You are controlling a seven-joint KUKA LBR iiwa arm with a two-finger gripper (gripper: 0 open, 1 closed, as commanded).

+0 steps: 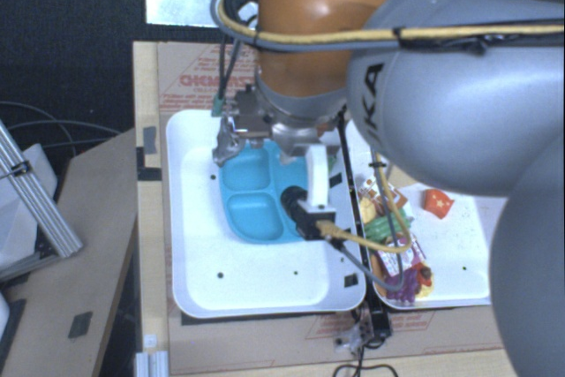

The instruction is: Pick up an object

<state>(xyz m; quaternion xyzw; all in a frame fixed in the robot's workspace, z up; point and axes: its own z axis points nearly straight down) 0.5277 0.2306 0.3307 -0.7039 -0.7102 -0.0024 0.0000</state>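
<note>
Two white bins sit before us; our grey arm (459, 75) looms over both. In the left bin (203, 278) lies a blue divided tray (252, 199), our gripper (265, 132) at its far edge, grip state hidden. The right bin (468, 278) holds a small red object (438, 203).

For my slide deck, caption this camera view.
KUKA arm's gripper poised over a blue divided tray in the left white bin.

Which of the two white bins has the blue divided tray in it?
The left bin. The blue divided tray lies in it, under the arm's wrist; the right bin holds small mixed items, among them an orange-red piece.
</note>
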